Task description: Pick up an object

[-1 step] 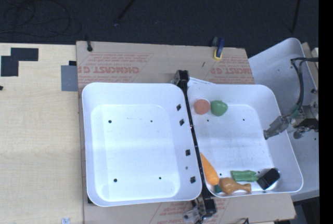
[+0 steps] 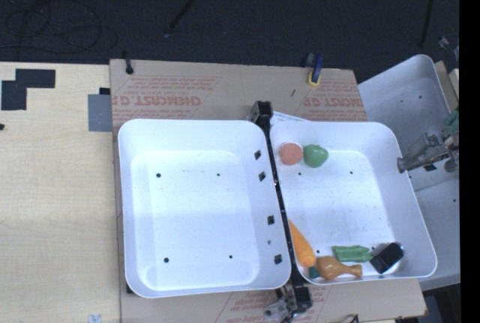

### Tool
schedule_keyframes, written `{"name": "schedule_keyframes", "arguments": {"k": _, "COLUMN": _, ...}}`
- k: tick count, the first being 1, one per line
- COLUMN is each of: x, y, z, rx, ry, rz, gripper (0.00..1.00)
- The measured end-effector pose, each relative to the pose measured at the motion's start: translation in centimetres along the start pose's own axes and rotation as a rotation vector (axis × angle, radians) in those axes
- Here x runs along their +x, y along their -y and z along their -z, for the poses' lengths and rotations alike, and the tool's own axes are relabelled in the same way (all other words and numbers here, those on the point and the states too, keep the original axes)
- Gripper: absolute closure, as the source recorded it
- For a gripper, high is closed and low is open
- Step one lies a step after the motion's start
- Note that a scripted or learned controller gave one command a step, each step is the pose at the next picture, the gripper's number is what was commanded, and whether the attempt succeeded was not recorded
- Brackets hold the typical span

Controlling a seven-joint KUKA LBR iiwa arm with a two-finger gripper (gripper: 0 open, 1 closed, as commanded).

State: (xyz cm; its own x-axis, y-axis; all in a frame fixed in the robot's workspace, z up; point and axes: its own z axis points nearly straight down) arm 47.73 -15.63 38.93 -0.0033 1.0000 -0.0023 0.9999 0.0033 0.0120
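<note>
Gripper [image 2: 420, 157] sits at three o'clock beyond the right bin [image 2: 409, 186]; I cannot tell its jaw state.

I have one fixed camera, mounted above the bench [image 2: 52, 164], looking down at a slant. Both white bins sit in the lower middle of frame: left bin [image 2: 135, 164], right bin [image 2: 405, 186]. Far edge of view takes in dark floor [image 2: 225, 7] beyond the bench. Moderate standoff; bins whole, small items legible.
</note>
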Motion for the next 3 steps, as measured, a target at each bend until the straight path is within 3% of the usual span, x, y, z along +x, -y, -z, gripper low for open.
{"name": "schedule_keyframes", "arguments": {"k": 1, "x": 2.2, "y": 0.0, "z": 6.3, "rx": 0.007, "ry": -0.001, "rz": -0.001, "gripper": 0.00}}
{"name": "schedule_keyframes", "arguments": {"k": 2, "x": 8.8, "y": -0.1, "z": 15.4, "rx": 0.004, "ry": -0.002, "rz": 0.004, "gripper": 0.00}}
{"name": "schedule_keyframes", "arguments": {"k": 3, "x": 15.9, "y": -0.1, "z": 14.8, "rx": 0.016, "ry": -0.003, "rz": 0.005, "gripper": 0.00}}
